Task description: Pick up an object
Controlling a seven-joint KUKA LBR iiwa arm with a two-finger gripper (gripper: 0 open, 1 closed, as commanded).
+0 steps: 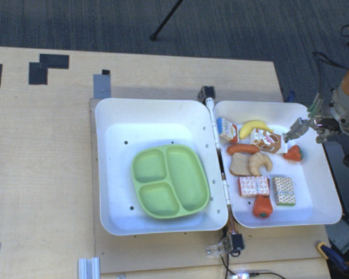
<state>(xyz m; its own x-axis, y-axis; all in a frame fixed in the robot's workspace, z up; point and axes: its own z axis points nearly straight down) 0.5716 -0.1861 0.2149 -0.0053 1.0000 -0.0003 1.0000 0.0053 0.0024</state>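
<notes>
The right bin (320, 208) holds several toy foods. Among them are a yellow banana (253, 125), a red sausage (243, 149), a bread slice (238, 165), a croissant (260, 163) and a red strawberry (294, 153). Nearer the front lie a red-and-white box (253, 186), a green patterned box (284, 190) and an orange-red pepper (263, 207). My gripper (307, 132) hangs over the bin's far right part, just above the strawberry. It is open, with nothing between its fingers (294, 131).
The left bin (110, 156) holds a green three-compartment plate (170, 181). A blue-and-white packet (227, 128) and a red-and-white snack pack (266, 139) lie beside the banana. A ridge (216, 156) divides the two bins. Cables (230, 246) sit at the front edge.
</notes>
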